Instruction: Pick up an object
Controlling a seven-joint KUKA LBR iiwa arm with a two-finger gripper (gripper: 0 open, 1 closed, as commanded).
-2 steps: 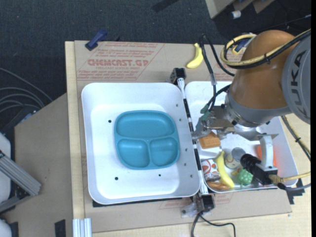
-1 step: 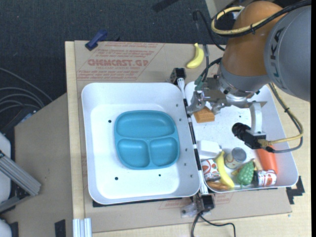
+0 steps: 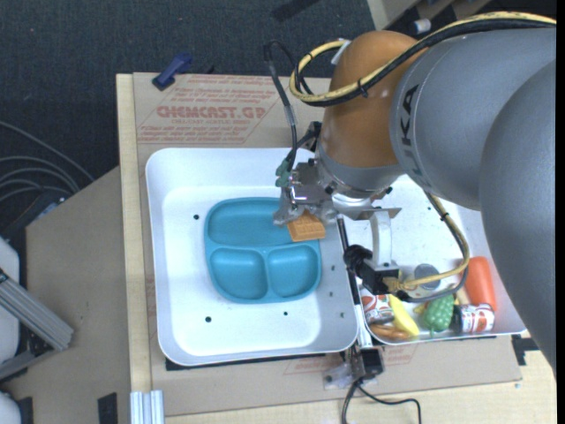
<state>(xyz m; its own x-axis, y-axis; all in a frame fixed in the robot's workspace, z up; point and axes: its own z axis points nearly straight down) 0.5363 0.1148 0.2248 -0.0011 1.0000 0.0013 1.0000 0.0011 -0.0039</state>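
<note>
— Camera view, left side first: saw what?
— Saw a white left bin (image 3: 177, 263) on the worktop (image 3: 141, 193), with a blue divided plate (image 3: 256, 259) lying flat inside, three compartments showing.
— And the pincer?
— Found the pincer (image 3: 300, 215) low over the plate's upper right corner, hung beneath the orange band (image 3: 371, 87) of the grey arm (image 3: 494, 113). Looked clamped on a small tan block (image 3: 306, 229).
— Described how, that block?
— Small, flat-faced, roughly square, light brown like a biscuit or a slice of toast, slightly tilted. Sat at the fingertips, right over the plate's rim; could not tell whether lifted clear or touching.
— Right side?
— Noted the right bin (image 3: 441, 338), partly hidden by the arm. Counted an orange carrot (image 3: 480, 283), a green lumpy piece (image 3: 439, 313), a yellow piece (image 3: 403, 318) and a red-and-white can (image 3: 474, 318), crowded together near the front edge.
</note>
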